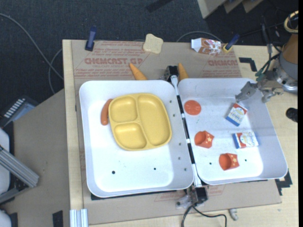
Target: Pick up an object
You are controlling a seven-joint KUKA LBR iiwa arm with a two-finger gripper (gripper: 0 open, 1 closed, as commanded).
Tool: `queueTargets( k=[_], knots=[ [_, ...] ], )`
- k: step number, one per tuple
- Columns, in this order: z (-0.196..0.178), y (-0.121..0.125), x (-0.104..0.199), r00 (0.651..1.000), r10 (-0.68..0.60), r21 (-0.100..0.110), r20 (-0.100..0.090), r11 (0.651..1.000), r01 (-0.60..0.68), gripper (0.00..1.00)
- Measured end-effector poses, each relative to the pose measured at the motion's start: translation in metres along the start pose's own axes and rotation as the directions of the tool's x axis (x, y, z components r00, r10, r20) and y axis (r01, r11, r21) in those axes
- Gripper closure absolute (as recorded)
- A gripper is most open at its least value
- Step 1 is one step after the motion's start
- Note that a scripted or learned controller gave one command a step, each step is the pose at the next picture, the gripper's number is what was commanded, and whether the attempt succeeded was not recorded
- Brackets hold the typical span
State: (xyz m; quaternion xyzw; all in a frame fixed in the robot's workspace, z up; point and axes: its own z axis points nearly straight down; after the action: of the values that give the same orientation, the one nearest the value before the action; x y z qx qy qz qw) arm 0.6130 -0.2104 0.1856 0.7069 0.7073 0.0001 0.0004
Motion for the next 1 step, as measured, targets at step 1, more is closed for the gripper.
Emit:
queueTargets(
  k=[1],
  knots=[
    [0.0667,0.0096,0.0321,1.000,-0.001,0.003,-0.002,1.000,0.001,0.00]
  ],
)
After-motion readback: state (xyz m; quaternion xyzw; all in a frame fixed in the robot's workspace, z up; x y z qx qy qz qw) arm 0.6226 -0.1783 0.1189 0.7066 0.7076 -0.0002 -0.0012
